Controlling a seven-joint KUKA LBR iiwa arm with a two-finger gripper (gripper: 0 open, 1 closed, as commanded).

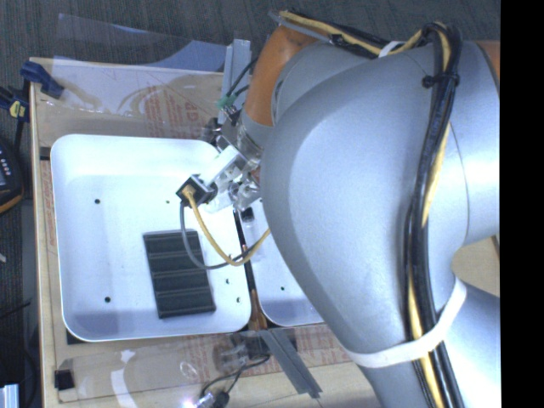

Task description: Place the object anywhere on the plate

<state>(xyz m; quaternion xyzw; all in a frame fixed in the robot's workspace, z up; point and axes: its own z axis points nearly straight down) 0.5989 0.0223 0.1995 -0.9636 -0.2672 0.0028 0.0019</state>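
A dark grey ribbed rectangular plate (177,272) lies flat on the floor of the left white bin (85,168), toward its front right. My gripper (223,177) hangs over the right rim of that bin, up and to the right of the plate and apart from it. The wrist's white and metal parts and a yellow cable (202,232) looping down from them cover the gripper's tip. The bulk of the grey arm (374,185) hides most of the right bin (280,300).
The two bins meet along a narrow divider (248,270). A cardboard sheet (127,96) lies behind the left bin, and clear plastic and a bracket (255,355) sit at the front edge of the bench. The left bin's floor is bare to the left of the plate.
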